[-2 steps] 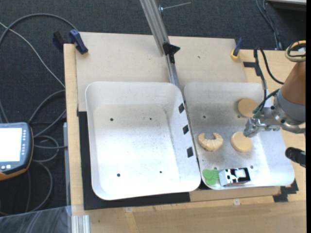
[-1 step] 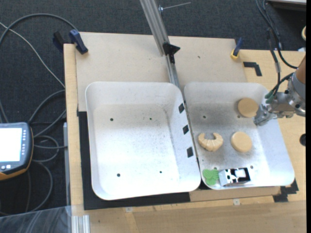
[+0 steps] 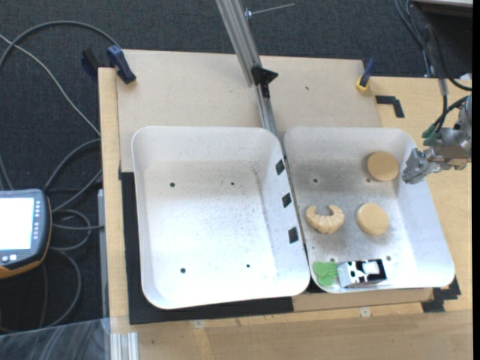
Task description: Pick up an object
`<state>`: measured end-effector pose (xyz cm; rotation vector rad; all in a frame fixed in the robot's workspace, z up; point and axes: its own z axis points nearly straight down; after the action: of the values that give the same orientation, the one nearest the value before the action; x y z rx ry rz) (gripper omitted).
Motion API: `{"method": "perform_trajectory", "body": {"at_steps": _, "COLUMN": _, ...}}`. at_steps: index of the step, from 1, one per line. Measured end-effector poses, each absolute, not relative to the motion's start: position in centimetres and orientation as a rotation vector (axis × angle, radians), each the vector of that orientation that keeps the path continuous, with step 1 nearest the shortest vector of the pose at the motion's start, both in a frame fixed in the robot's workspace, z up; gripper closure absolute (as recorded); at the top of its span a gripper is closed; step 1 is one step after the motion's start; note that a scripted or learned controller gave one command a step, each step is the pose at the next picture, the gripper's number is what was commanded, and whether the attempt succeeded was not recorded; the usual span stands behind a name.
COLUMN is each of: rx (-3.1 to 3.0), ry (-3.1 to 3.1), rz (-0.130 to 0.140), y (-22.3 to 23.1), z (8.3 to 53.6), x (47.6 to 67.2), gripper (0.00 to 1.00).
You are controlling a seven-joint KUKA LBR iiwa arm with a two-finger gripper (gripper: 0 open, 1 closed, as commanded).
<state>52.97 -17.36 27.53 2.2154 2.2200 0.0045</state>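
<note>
The right bin [image 3: 420, 238] holds a tan round disc [image 3: 382, 166] near its far right, a second tan disc [image 3: 373, 219] lower down, a curved pastry-like piece [image 3: 325, 219] at centre-left, a green item [image 3: 325, 272] and a black-and-white small box [image 3: 365, 271] at the front edge. My gripper [image 3: 415, 168] enters from the right edge and hangs just right of the upper disc, over the bin's right rim. Nothing shows between its fingers.
The left bin [image 3: 202, 216] lies beside the right one, with a divider with black clips [image 3: 285, 199] between them. A metal pole [image 3: 240, 36] slants across the back of the bench. Clamps sit at the board's far corners. Cables run on the floor at left.
</note>
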Motion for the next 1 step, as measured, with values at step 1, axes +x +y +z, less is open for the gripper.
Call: {"method": "perform_trajectory", "body": {"at_steps": 1, "rx": 2.212, "ry": 2.228, "rz": 0.005, "y": -11.58, "z": 27.89, "x": 54.37, "gripper": 1.0}}
